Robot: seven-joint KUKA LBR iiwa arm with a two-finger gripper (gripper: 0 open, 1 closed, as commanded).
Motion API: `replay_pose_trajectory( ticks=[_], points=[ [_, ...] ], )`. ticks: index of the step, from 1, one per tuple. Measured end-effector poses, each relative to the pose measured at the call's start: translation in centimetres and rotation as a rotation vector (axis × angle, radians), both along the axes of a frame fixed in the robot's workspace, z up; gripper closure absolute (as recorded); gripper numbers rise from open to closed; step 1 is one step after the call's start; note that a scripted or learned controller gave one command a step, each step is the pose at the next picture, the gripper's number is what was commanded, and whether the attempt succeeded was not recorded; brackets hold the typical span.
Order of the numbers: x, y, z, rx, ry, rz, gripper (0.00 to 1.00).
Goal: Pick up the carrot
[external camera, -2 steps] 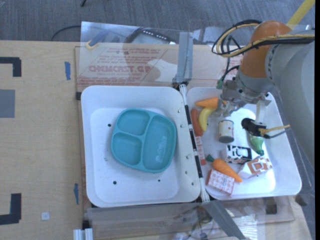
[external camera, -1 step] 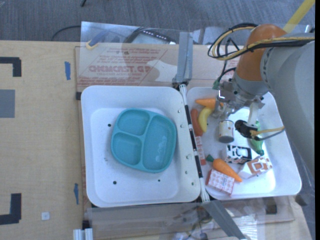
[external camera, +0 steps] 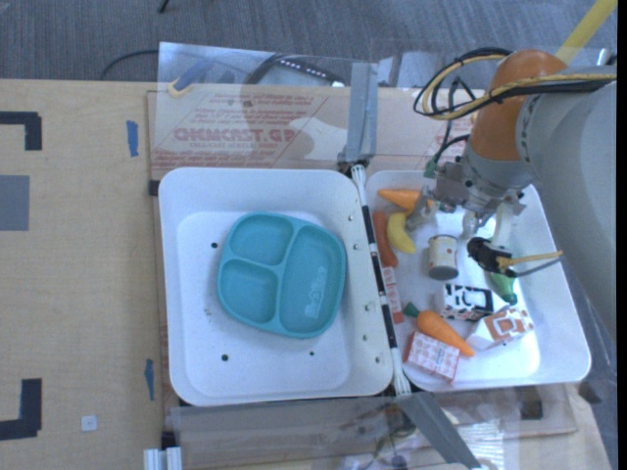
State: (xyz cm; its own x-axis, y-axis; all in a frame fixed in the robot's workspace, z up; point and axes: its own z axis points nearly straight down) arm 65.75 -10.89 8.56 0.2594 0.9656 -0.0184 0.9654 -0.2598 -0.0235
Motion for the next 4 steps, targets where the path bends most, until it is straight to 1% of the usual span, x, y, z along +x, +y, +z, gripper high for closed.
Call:
replay_pose_trajectory(
  ticks=[1, 2, 3, 4],
  points=[
    [0.3, 0.8, 1.0, 0.013, -0.004, 0.007, 1.0],
    [0.2, 0.8, 0.9, 0.012, -0.001, 0.007, 0.0],
    [0.4, 1.2, -0.1, 0.013, 0.001, 0.041, 0.0],
    [0.7, 1.4, 1.0, 0.014, -0.007, 0.044, 1.0]
  ],
)
